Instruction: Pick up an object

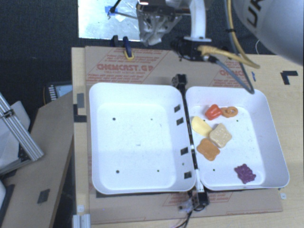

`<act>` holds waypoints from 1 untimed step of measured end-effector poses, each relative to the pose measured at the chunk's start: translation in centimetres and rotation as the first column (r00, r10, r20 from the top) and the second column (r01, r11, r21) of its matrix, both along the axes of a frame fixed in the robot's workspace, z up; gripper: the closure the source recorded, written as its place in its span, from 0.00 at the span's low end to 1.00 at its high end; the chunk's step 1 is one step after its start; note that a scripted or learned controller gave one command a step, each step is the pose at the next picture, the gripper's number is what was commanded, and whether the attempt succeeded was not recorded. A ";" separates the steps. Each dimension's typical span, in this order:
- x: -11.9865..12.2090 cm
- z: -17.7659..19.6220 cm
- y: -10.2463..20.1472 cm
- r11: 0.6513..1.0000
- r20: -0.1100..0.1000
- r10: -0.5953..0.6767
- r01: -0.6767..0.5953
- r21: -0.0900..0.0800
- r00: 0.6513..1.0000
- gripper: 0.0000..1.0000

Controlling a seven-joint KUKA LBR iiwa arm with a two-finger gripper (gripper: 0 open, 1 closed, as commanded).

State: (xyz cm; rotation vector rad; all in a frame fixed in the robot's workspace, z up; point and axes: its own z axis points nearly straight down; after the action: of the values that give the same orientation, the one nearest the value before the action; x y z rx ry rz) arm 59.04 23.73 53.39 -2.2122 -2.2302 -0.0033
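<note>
Right bin [270, 127]: shallow white tray of smooth plastic with rounded corners and a raised rim; every loose object lies in it.
Red piece [213, 111]: glossy, lumpy, pepper-like shape, in the right bin's far half, near the divider [186, 127].
Orange ring [230, 111]: small, flat, pretzel-like loop, just beside the red piece on the side away from the divider.
Yellow piece [200, 126]: smooth, rounded wedge, nearer the camera than the red piece, close to the divider.
Beige piece [221, 135]: pale, squarish, cracker-like slab with a matte face, touching or nearly touching the yellow piece.
Orange-brown piece [208, 149]: flat, lobed, cookie-like shape, just in front of the beige piece.
Purple cluster [245, 173]: bumpy, grape-like bunch, apart from the others, in the right bin's near corner by the outer wall.
Left bin [102, 127]: same white plastic, speckled with a few dark dots, joined to the right bin along the divider with dark clips.
Bench sheet [137, 66]: brown cardboard with red printing under both bins.
Arm [270, 13]: a bulky grey body at the upper right, with yellow and grey cables trailing down toward the right bin's far rim.
Gripper [153, 30]: metallic, hanging beyond the far edge of the left bin, over the cardboard, well apart from all the objects.
Fingers: blurred against bright metal; I cannot tell whether they are apart or together, and nothing is seen between them.
</note>
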 end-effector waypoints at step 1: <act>-5.4 -24.7 -5.0 1.000 -0.019 -0.010 0.010 -0.008 1.000 1.00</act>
State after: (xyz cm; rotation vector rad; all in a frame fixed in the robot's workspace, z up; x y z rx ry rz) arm 53.60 18.76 28.68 -2.2177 -2.2140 0.0265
